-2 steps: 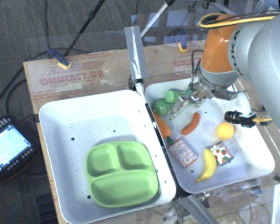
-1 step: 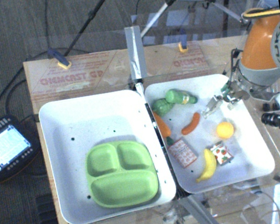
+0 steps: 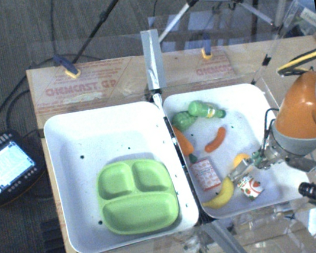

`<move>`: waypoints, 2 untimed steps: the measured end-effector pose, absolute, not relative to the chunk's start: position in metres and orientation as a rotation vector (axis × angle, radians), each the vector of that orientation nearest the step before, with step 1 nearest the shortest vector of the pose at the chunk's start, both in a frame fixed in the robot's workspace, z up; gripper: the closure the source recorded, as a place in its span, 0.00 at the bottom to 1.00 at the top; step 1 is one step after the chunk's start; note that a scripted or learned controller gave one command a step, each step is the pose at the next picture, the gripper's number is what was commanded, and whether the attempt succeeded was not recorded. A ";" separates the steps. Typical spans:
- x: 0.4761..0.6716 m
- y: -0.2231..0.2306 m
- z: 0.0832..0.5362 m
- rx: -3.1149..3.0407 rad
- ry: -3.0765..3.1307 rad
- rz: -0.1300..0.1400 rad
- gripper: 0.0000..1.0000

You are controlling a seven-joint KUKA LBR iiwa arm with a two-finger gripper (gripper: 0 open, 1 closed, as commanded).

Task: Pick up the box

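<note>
A small flat box (image 3: 205, 174) with a red and white label lies in the right bin (image 3: 258, 100), close to its left wall. My gripper (image 3: 241, 165) reaches in from the right and hangs low over the bin floor, a short way right of the box and apart from it. Nothing shows between its tips. A small orange item (image 3: 241, 157) sits right by the gripper. Behind the gripper is the arm's orange band (image 3: 299, 110).
A banana (image 3: 219, 196) lies just below the box, with a small white carton printed with red fruit (image 3: 250, 187) to its right. An orange carrot (image 3: 183, 139), a sausage (image 3: 215, 139) and green toys (image 3: 199, 113) lie further back. The left bin (image 3: 70, 137) holds a green divided tray (image 3: 138, 195).
</note>
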State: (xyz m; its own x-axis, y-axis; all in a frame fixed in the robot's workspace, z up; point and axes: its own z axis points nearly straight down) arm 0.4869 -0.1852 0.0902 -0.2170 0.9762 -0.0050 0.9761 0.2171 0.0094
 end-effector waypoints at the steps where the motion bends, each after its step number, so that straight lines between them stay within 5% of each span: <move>1: 0.495 -0.100 0.109 2.323 2.117 0.001 0.00; 2: 0.531 -0.098 0.094 2.225 2.212 0.013 0.00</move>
